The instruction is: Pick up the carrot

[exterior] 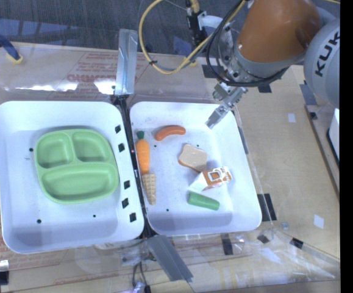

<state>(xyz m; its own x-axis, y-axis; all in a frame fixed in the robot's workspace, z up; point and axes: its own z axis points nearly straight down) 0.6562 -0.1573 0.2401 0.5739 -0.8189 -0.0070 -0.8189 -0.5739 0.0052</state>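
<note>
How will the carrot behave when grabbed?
The carrot looks like rigid, smooth plastic, so probably stiff and light but slippery. Its round taper may let it roll. It lies against the bin wall, likely crowding a grasp.

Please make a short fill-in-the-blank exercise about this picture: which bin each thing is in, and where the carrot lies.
1. The carrot lies in the ____ bin, against its left wall.
2. The green divided plate lies in the ____ bin.
3. Just below the carrot's tip lies the ____.
4. The gripper is above the right bin's ____ edge.

Missing words: right; left; ice cream cone; top
</note>
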